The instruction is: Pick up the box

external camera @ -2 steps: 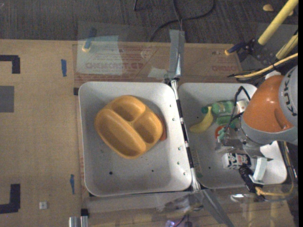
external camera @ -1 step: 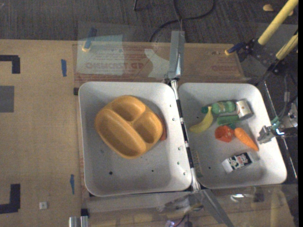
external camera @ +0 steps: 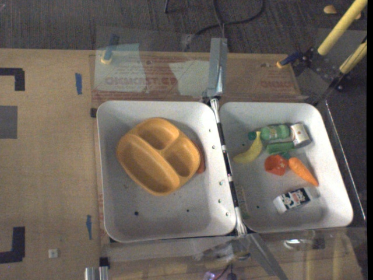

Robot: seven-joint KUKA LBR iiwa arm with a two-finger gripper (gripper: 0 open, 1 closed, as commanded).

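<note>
Milk carton (external camera: pixel 296 199) lay flat in the right bin (external camera: pixel 335 209), just below the carrot (external camera: pixel 303 171), apart for easy grasping; tool state could not be told.

Two white bins (external camera: pixel 111 214) sit on a tan bench (external camera: pixel 46 174), one holding an orange-yellow divided plate (external camera: pixel 158 155), the other a yellow banana (external camera: pixel 250 153), a green bottle (external camera: pixel 277 134), a red tomato (external camera: pixel 276 164), an orange carrot (external camera: pixel 303 171) and a white box (external camera: pixel 295 199) with dark markings.

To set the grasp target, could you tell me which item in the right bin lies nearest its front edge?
The small white box, a carton with dark print, lying below the carrot and tomato.
</note>
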